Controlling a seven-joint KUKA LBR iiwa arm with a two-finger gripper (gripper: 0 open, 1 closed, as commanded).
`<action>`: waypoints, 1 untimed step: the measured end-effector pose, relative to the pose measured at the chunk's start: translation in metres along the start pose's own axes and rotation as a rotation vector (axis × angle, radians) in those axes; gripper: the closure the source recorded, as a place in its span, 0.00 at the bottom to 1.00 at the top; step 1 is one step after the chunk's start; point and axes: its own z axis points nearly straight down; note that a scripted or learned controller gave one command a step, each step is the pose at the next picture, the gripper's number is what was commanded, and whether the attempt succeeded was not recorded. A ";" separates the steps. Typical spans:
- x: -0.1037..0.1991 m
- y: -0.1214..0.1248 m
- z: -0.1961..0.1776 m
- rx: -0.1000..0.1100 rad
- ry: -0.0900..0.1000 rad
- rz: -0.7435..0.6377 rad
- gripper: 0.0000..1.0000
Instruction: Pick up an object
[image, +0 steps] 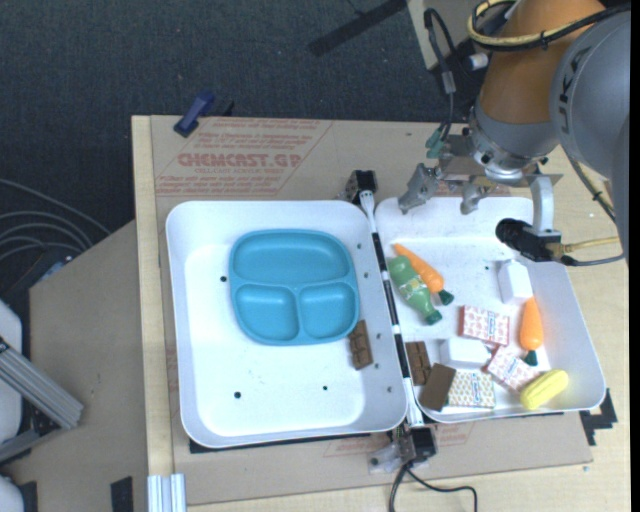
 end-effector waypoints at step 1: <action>-0.056 0.018 0.056 0.004 -0.001 0.003 0.00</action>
